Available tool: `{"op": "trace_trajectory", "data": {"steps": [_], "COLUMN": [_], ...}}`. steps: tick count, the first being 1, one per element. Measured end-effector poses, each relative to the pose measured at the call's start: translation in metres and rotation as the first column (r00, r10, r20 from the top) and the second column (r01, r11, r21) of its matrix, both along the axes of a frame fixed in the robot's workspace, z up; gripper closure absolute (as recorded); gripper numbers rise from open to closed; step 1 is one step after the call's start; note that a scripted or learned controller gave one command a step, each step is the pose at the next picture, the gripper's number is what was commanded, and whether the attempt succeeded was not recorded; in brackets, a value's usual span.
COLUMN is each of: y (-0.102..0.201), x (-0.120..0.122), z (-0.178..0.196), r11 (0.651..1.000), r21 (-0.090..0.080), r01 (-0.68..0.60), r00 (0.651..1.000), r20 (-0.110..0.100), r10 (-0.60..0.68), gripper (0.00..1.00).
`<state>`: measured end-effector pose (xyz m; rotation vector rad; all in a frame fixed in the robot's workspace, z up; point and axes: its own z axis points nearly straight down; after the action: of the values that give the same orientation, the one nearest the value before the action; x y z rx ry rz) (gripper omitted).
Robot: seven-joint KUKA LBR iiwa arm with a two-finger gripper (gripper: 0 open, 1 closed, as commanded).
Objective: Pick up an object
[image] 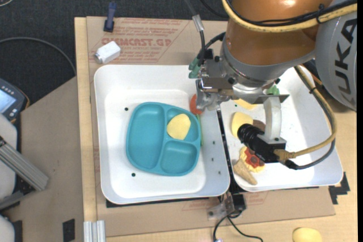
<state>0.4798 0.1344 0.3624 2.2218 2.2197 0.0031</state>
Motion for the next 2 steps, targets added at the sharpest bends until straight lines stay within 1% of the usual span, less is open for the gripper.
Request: {"op": "trace_trajectory", "data": {"steps": [1,2], "y": [0.0,-0.052], "x": [0.0,0.008], "z": [0.102,0.003], "r11": [1.0,1.0], "r21": [0.004,-0.004], "r01": [-0.002,0.006], "r00": [1.0,1.0], "r20": [0.011,-0.012], "r10": [0.002,-0.006], "gripper": [1.0,1.0]}}
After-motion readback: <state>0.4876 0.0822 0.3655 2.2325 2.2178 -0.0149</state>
